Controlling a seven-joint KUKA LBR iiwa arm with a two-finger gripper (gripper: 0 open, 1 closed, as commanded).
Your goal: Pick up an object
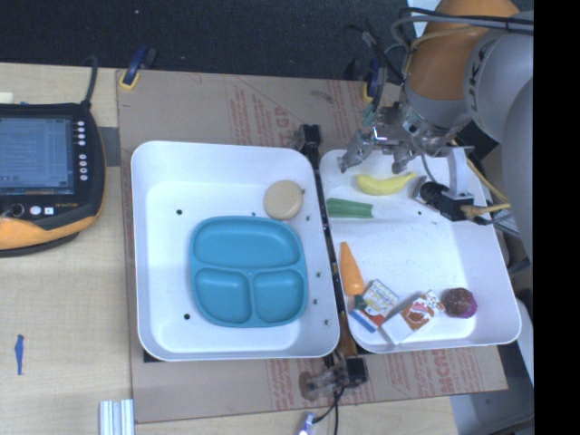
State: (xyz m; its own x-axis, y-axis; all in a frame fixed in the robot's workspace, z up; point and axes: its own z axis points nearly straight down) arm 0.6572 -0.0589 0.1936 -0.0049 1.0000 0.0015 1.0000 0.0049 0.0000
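My gripper (376, 159) hangs over the far end of the right bin (494, 270), open, with its two fingers spread and nothing between them. A yellow banana (384, 184) lies just below the fingertips. Beside it, toward the bin's left wall, lies a green pepper-like piece (350, 208). Further down the bin are an orange carrot (351, 269), two small printed packets (377, 298) (416, 314) and a dark purple ball (459, 303).
The left bin (154, 243) holds a blue divided plate (247, 270) and a tan round disc (284, 199) at its far right corner. A teach pendant (45, 166) lies on the bench at the left. The arm's grey and orange body fills the top right.
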